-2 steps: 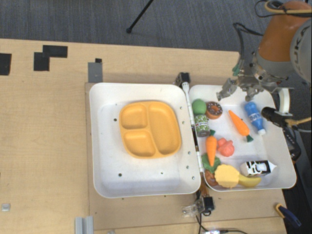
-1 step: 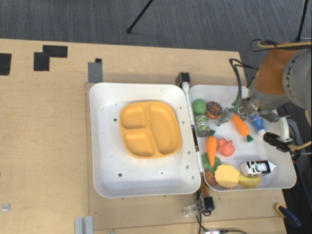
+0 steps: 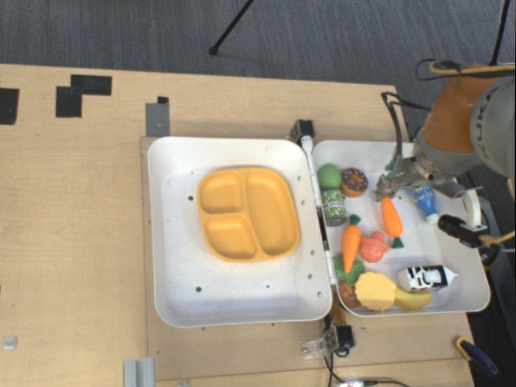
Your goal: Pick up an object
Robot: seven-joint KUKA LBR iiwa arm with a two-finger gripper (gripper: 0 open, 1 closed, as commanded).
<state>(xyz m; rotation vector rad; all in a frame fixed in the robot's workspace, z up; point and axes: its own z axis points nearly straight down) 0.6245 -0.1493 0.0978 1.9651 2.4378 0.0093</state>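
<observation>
**Operator:** Where was the gripper (image 3: 385, 185)?

**Technician:** At the right of the frame, low in the right-hand white bin (image 3: 476, 293), just above the upper orange toy carrot (image 3: 391, 217). Whether its fingers were spread or closed could not be determined.

**Operator:** Other contents?

**Technician:** A second orange carrot (image 3: 351, 247), a green ball (image 3: 328, 176) and a yellow banana (image 3: 411, 300). The orange three-compartment plastic plate (image 3: 246, 214) sat in the left white bin (image 3: 177, 297).

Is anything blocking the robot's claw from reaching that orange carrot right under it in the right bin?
Nothing visible does. The gripper hangs just above the upper carrot, with bare bin floor around that carrot. The blue bottle lies close on its right, apart from it.
</observation>
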